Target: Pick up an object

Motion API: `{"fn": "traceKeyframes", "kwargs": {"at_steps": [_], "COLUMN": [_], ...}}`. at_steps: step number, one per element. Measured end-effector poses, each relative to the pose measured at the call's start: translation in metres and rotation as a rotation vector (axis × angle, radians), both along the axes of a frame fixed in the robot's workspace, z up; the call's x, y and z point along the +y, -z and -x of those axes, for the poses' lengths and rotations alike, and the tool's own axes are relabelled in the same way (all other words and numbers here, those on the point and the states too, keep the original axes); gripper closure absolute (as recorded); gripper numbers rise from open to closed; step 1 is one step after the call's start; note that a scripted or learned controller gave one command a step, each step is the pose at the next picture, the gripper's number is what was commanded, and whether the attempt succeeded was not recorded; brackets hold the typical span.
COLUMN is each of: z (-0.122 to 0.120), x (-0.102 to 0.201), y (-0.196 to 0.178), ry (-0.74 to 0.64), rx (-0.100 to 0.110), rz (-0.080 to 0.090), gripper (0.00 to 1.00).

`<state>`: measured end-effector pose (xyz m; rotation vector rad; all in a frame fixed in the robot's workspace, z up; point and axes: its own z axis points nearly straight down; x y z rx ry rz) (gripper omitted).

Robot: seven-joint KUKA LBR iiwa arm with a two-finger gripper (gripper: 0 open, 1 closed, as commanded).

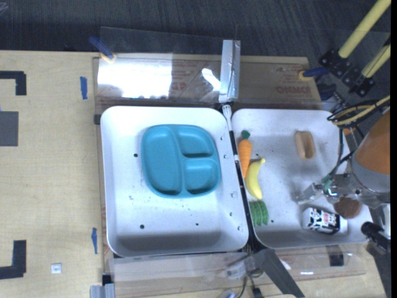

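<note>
Closest up is the arm (375,160), grey with its orange band (379,143), leaning in over the right bin's (279,121) outer edge. Its gripper (329,190) sits low over that bin's floor, and whether it is open or closed cannot be told, since glare and cables blur it. Nothing can be seen held in it.

Just below the gripper in the view lies a black-and-white can (322,220) on its side, near but apart. A small brown lump (348,207) sits just beside the gripper on the arm's side; whether the two touch cannot be made out. Up the view from the gripper, well apart, a tan roll (304,144) rests on the bin floor.

Away from the arm, across the bin from the gripper, three things line the wall shared with the left bin (118,166): a carrot (244,154) farthest up, a banana (254,179) touching it, and a green piece (258,212) just below the banana. Beyond that wall, far from the gripper, a blue divided plate (181,160) lies flat in the left bin.
</note>
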<state>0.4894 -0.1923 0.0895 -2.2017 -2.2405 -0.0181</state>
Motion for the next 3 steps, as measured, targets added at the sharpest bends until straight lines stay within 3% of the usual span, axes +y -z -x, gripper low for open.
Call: {"fn": "traceKeyframes", "kwargs": {"at_steps": [1,2,3], "z": [0.007,0.007,0.006], "x": [0.059,0.059,0.058], "y": [0.002,0.002,-0.009], "ry": [-0.035,-0.034,-0.033], "rx": [0.001,0.000,-0.005], "rz": [0.008,0.008,0.011], "gripper": [0.00,0.00,1.00]}}
